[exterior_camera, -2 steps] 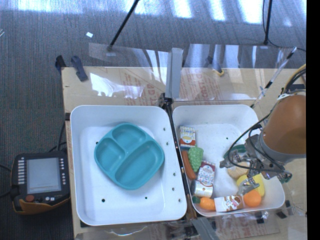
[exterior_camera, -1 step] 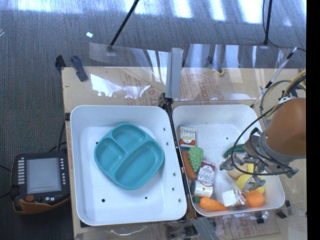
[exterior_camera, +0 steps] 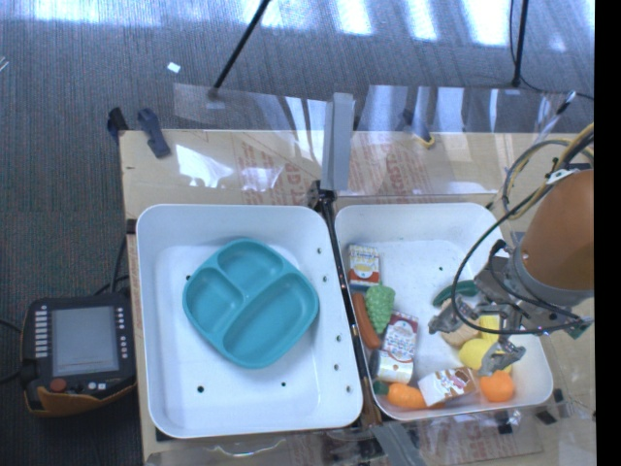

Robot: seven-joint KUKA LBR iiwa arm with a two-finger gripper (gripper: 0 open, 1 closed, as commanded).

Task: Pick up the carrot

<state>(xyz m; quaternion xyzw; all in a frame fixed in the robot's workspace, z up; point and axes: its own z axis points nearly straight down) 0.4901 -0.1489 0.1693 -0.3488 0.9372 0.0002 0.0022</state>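
This is a robotics lab, not a home or kitchen. A plywood counter (exterior_camera: 243,163) stands on grey carpet (exterior_camera: 68,66), bearing two white bins (exterior_camera: 155,260) side by side, with clear plastic shields (exterior_camera: 291,115) just behind them. Left of the counter, on the carpet, lies a robot teach pendant (exterior_camera: 80,349) with a screen and buttons. Beyond the counter, stand legs (exterior_camera: 243,32) rise from the carpet, and bundled cables (exterior_camera: 529,178) loop above the counter's right end.

Two white bins (exterior_camera: 155,260) sit side by side. One teal divided plate (exterior_camera: 250,302). Three small cartons (exterior_camera: 364,265). One carrot (exterior_camera: 404,396), one orange fruit (exterior_camera: 497,386), one yellow fruit (exterior_camera: 475,353), one green vegetable (exterior_camera: 379,305).
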